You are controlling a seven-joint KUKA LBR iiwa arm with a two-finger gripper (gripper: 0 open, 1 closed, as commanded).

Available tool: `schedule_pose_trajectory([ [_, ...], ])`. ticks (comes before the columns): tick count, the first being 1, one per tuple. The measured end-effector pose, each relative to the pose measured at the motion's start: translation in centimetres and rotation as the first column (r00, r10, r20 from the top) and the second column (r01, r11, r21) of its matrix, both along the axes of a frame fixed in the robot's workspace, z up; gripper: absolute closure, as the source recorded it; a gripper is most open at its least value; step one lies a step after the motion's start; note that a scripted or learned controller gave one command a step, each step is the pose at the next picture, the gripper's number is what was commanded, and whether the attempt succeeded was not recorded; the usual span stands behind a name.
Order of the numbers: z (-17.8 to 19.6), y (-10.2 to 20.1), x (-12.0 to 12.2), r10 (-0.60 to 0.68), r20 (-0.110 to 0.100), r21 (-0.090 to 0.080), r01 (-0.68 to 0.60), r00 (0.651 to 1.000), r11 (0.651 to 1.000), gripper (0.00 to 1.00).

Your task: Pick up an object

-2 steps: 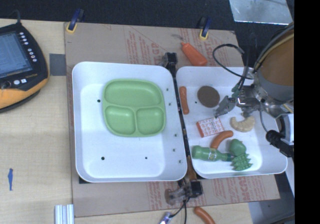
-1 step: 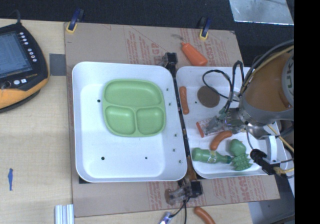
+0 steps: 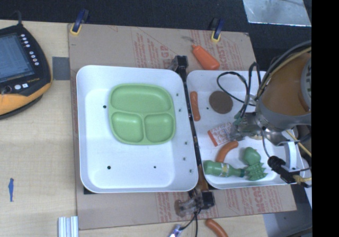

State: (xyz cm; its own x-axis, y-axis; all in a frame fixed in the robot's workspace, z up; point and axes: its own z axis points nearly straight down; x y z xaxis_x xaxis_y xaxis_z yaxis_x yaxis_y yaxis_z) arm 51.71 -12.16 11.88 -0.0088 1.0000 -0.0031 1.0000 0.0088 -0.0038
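The right bin (image 3: 204, 80) holds several toys. A thin orange sausage (image 3: 194, 105) lies along its left wall, with a brown disc (image 3: 220, 102) beside it. Lower down lie a red and white wrapper (image 3: 214, 136), a curved orange sausage (image 3: 226, 149), a green bottle (image 3: 219, 169), a green pepper (image 3: 250, 154) and a knobbly green toy (image 3: 257, 172). My gripper (image 3: 241, 126) hangs low over the middle of this bin, just right of the wrapper and above the curved sausage. The arm's orange band and grey wrist hide the bin's right side.
The left bin (image 3: 92, 167) carries a green divided plate (image 3: 141, 112). An orange carrot (image 3: 205, 57) lies on the cardboard behind the right bin, and another orange toy (image 3: 217, 226) lies in front. A teach pendant (image 3: 18, 69) rests at far left. Black cables (image 3: 233, 77) loop over the right bin.
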Motion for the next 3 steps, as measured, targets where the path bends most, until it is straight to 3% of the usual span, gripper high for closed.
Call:
schedule_pose_trajectory([
  [1, 0.0, 0.0, 0.0, 0.000, 0.000, 0.000, 0.000, 1.000, 1.000, 0.00],
  [2, -2.8, 1.6, -2.9, -0.003, 0.000, 0.003, 0.003, 1.000, 1.000, 0.00],
  [3, -1.7, 1.4, -2.8, 0.001, 0.001, 0.001, -0.001, 1.000, 1.000, 1.00],
])
